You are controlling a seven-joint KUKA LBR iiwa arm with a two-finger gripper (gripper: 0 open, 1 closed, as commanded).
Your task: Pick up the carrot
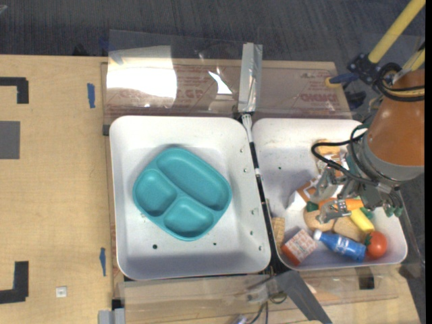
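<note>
The carrot (352, 204) is a small orange piece lying in the right bin (283, 147), among a pile of toy foods. My gripper (329, 196) is down in that pile, just left of the carrot and touching or nearly touching it. The grey wrist and orange band of the arm (398, 137) hang over the bin's right side and hide part of the pile. I cannot make out whether anything is held.
Around the carrot lie a yellow piece (362, 219), a red tomato (377, 245), a blue bottle (341, 246), a red and white box (300, 244) and a tan cookie (313, 218). The left bin (128, 140) holds a teal divided plate (181, 192).
</note>
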